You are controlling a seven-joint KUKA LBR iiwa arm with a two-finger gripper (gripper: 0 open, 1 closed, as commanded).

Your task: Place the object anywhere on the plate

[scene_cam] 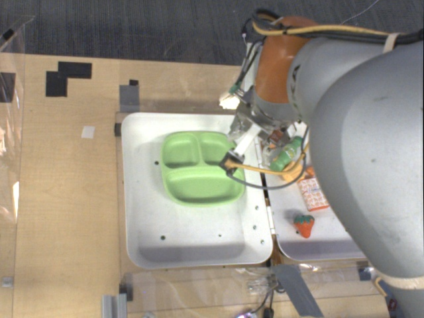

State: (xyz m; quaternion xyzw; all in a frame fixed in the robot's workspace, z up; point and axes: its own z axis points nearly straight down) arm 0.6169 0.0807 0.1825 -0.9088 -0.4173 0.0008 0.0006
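Two shallow white bins are sitting side by side, the left bin [139,244] and the right bin [318,249]. One green divided plate [199,171], showing three compartments, is lying in the left bin. Three items are showing in the right bin: one toy strawberry [304,225], one small printed packet [312,193] and one green bottle-like item [286,155]. One grey arm [358,131] is reaching in.

Lighting: even, bright, overhead. Soft shadow along the near inner wall of the left white bin [192,252]. Mild glare on the clear panel [13,111] at left. Grey arm [371,131] at right large, slightly soft-focused.
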